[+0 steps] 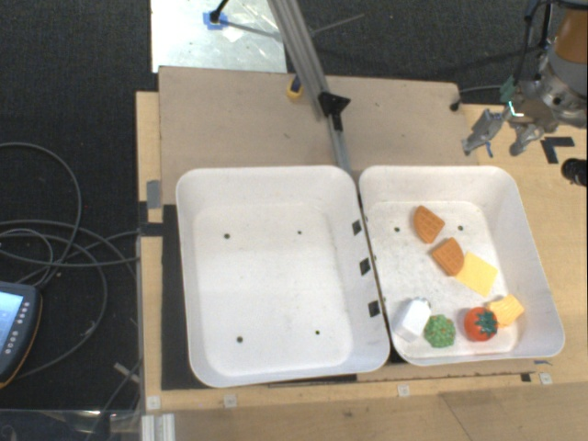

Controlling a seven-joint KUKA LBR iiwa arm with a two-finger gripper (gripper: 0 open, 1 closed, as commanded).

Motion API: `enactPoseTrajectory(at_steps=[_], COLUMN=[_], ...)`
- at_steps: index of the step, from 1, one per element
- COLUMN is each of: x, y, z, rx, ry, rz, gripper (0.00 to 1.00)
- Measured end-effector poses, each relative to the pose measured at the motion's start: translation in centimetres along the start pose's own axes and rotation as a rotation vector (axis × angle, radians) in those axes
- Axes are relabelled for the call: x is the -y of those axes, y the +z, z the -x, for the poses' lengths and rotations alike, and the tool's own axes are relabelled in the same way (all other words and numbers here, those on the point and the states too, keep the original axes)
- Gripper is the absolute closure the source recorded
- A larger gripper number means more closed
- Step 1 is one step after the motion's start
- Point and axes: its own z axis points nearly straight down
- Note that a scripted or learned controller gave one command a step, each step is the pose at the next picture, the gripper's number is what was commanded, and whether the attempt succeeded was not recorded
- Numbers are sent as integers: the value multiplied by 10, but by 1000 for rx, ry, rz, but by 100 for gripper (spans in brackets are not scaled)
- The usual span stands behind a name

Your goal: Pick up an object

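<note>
I see the gripper (503,137) spread open and holding nothing, above the bench beyond the right bin's (531,237) far right corner. Toy foods (449,256) lie toward that bin's near right corner.

robot lab, bench (239,118) with white bins (266,186), loose floor cables (55,237)

Seven small items (450,288) cluster in the right bin (533,246), apparently toward its front.
</note>
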Motion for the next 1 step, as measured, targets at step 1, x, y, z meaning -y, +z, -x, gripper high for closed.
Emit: enactPoseTrajectory(at_steps=[1], x=[-1], y=[-3], z=[0], rx=[2], ry=[-2], rz=[4], gripper=[0])
